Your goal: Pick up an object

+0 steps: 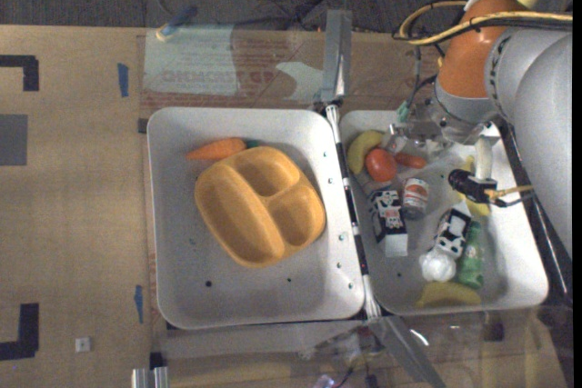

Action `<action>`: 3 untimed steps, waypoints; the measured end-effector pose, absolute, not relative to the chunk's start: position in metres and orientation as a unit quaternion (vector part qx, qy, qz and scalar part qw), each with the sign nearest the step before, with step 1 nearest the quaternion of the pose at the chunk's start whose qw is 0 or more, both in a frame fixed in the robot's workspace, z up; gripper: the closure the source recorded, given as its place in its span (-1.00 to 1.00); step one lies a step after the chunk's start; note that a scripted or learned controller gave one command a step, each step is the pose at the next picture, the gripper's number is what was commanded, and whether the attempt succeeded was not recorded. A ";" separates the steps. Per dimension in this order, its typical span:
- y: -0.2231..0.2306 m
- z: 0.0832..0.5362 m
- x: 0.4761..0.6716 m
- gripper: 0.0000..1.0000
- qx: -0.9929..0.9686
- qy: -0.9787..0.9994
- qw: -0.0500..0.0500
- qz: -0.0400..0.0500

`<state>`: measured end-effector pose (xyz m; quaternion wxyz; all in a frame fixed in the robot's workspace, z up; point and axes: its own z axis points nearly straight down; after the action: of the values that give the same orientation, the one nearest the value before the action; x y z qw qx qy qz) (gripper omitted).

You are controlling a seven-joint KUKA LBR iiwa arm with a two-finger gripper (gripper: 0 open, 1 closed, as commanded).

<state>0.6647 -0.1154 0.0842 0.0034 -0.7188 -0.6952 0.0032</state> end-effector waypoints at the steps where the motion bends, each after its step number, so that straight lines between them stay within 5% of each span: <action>1: -0.166 0.085 0.609 -1.00 -0.708 -0.706 0.001 -0.001; 2: -0.120 0.086 0.550 -1.00 -0.742 -0.670 -0.001 -0.001; 3: -0.139 0.086 0.608 -1.00 -0.707 -0.708 -0.002 -0.001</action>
<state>0.6085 -0.1391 0.0856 -0.0019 -0.7065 -0.7077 -0.0005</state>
